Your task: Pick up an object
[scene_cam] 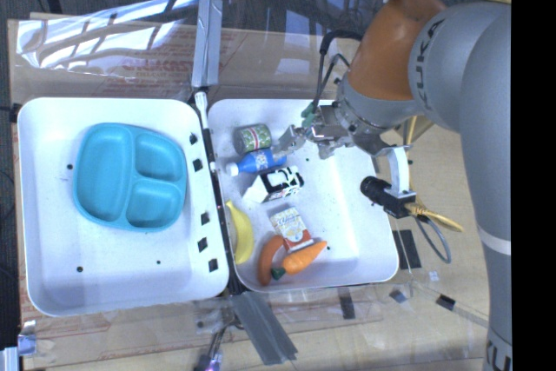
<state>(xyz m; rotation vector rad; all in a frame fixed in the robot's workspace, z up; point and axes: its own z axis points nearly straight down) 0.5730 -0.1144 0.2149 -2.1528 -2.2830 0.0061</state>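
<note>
1. The arm (434,56) fills the upper right, cut off at the frame's right.
2. The left bin (35,213) holds a blue tray (130,176).
3. The right bin (347,213) holds a can (253,137), bottle (258,162), carton (283,182), banana (241,232), juice box (292,226) and carrot (304,257).
4. The gripper (300,137) hangs at centre beside the can; its fingers are too blurred to judge.

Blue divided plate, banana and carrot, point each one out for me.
Blue divided plate (130,175): camera view, on its middle ridge.
Banana (241,234): camera view, mid-body.
Carrot (304,257): camera view, orange body.
</note>
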